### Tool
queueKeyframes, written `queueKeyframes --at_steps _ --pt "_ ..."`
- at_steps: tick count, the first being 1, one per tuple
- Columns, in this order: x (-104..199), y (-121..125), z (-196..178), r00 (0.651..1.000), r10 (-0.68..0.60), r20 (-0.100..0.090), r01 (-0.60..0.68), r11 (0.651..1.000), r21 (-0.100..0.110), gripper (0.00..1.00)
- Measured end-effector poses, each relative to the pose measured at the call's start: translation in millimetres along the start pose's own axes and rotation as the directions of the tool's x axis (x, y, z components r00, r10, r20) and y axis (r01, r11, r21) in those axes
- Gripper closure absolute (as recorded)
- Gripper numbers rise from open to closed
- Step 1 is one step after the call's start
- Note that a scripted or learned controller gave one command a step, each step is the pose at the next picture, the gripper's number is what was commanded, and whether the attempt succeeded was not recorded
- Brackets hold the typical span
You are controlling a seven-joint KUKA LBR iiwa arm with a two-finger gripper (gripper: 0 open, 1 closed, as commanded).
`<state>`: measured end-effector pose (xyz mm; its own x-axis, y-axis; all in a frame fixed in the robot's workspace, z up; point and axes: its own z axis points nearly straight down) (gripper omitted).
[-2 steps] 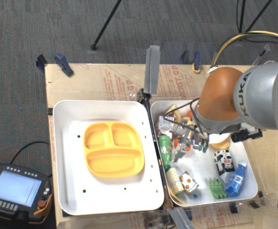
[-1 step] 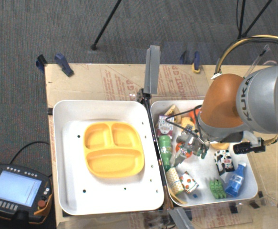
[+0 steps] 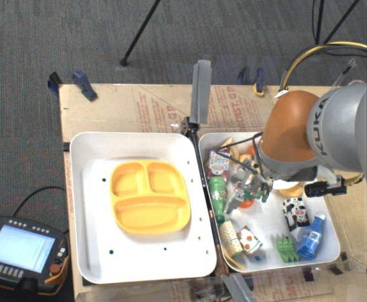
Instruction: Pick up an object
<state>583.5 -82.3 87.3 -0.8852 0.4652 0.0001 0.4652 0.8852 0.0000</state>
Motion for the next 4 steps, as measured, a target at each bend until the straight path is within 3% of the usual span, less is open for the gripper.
queueKeyframes --at_steps 1,2,3,4 --pt "-37.1 -49.0 -0.2 1.000 -0.009 0.001 0.009 1.000 0.000 0.00" --pt "-32.1 11.2 -2.2 0.984 -0.178 0.007 0.178 0.984 0.005 0.00" --pt "-45.0 -87.9 -1.1 0.994 -0.111 0.002 0.111 0.994 0.001 0.00" --pt "-23.6 -26.1 -0.3 0.957 -0.289 0.000 0.289 0.957 -0.002 0.00"
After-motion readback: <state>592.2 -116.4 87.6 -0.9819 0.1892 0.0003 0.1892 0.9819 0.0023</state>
